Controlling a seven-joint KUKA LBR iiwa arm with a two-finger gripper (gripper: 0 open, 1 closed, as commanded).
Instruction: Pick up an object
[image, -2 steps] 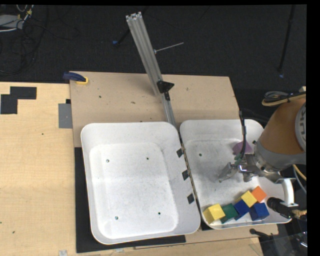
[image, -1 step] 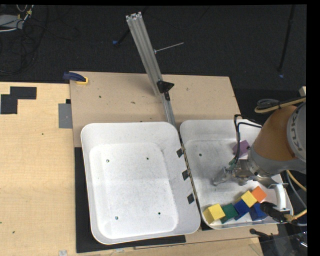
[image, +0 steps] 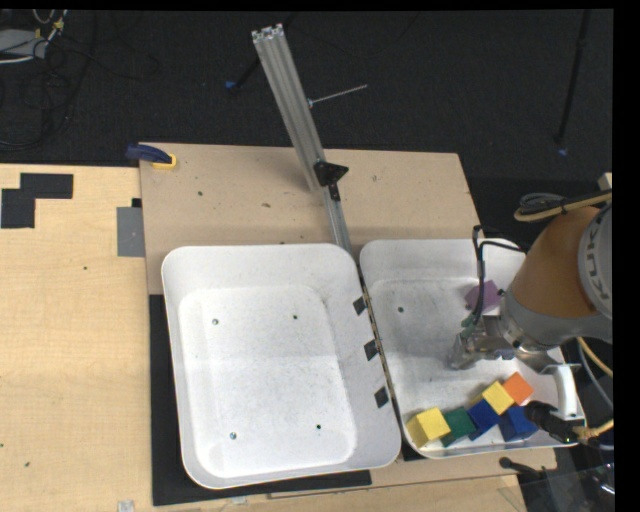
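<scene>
Several small blocks lie along the near edge of the right bin (image: 420, 270): a yellow block (image: 432, 425), a green block (image: 460, 423), a blue block (image: 483, 417), a second yellow block (image: 497, 398), an orange block (image: 517, 387) and another blue block (image: 517, 425). A purple object (image: 486, 295) lies near the bin's right side, partly behind the arm. My gripper (image: 467, 352) is low in the middle of the right bin, just up and left of the blocks and below the purple object. I see nothing held in it.
The left bin (image: 180, 270) sits beside the right one, joined by black clips (image: 370, 350). A slanted aluminium rail (image: 300, 120) rises behind the bins. The arm's orange band (image: 555, 270) overhangs the right bin's right edge, with cables nearby.
</scene>
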